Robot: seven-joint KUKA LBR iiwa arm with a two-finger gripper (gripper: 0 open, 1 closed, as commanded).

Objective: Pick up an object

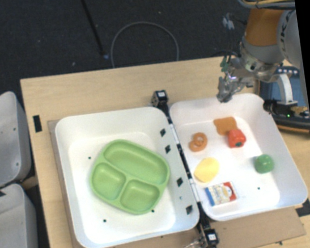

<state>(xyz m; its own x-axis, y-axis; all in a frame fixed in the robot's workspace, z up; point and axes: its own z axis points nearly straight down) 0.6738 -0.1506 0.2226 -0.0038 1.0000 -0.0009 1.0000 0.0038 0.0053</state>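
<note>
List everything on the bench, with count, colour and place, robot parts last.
shallow white bins: 2, white, side by side on the bench
green divided plastic plate: 1, left bin
orange ring: 1, right bin, near the divider
orange-brown block: 1, right bin, far side
red pepper-like toy: 1, beside the block
yellow rounded toy: 1, right bin centre
green round toy: 1, right bin, right side
small white carton: 1, right bin, near edge
gripper: 1, grey, above right bin's far edge
</note>
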